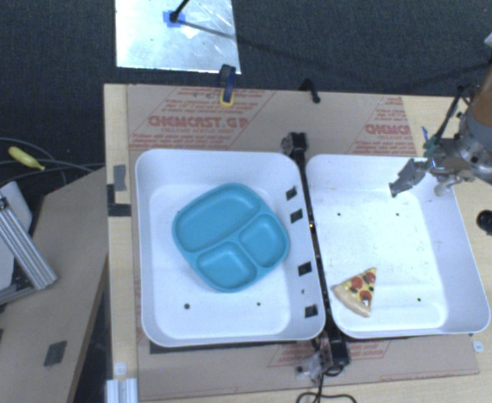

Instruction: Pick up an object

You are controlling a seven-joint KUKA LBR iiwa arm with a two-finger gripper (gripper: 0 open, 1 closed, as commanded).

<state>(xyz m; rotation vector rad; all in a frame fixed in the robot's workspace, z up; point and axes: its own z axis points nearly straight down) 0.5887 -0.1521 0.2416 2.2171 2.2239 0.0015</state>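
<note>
Gripper [422, 177] hovers at the right bin's [447, 225] upper right, fingers look spread and empty, though it's blurry. Approach step, I'd say. Next it needs to drop toward the pizza slice [357, 291] at lower centre.

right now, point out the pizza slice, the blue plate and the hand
pizza slice [357, 291], camera view, on its topped middle
blue plate [229, 236], camera view, on the ridge between its compartments
hand [421, 177], camera view, between its fingertips

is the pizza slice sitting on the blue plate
No, the pizza slice lies on the floor of the right bin, while the blue plate sits in the left bin.
</note>
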